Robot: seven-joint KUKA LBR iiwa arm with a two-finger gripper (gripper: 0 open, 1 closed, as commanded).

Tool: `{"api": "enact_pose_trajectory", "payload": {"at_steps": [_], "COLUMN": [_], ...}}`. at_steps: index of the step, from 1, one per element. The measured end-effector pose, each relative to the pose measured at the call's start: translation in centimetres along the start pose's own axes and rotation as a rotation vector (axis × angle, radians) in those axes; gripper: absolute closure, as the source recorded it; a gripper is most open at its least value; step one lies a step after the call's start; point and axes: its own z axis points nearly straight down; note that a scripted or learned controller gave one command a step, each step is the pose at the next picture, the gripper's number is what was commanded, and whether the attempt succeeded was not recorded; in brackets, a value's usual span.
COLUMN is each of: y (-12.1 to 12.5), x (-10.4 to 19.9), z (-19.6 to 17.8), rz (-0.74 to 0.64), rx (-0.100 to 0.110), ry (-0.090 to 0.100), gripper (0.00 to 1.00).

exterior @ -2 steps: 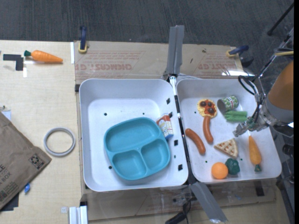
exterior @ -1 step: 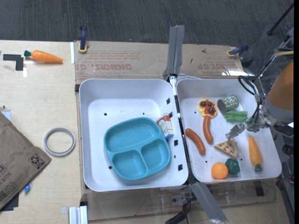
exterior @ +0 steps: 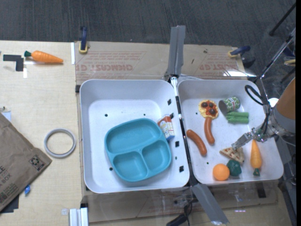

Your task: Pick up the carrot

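In the right bin [exterior: 197, 173], carrot [exterior: 255, 155] lies close to the right wall, green end toward the front rim. Pincer [exterior: 246, 141] sits just left of it above the pizza slice [exterior: 233, 153]; whether spread or pressed together, cannot tell. Open floor lies left of the sausages [exterior: 197, 142].

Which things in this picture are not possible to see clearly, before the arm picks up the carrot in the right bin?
- Gripper, camera view: too small and blurred to tell whether it touches the carrot.
- Arm: cut off by the right edge.
- Packet by the blue tray: label too small to read.
- Cardboard box: cut off by the left edge.
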Motion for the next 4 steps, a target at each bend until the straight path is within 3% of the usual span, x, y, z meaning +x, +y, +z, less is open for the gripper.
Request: {"api": "enact_pose_trajectory", "payload": {"at_steps": [1,2,3,4], "y": [0.2,0.1,-2.4,-2.4], "x": [0.0,0.0,1.0,0.9], "z": [-1.1,-0.9,0.5,-0.4], "rz": [0.001,0.001,-0.228,-0.226], "rx": [-0.004,-0.002,0.008,0.007], "ry": [-0.001,0.000,0.006,0.005], "gripper": [1.00,0.00,0.00,1.00]}}
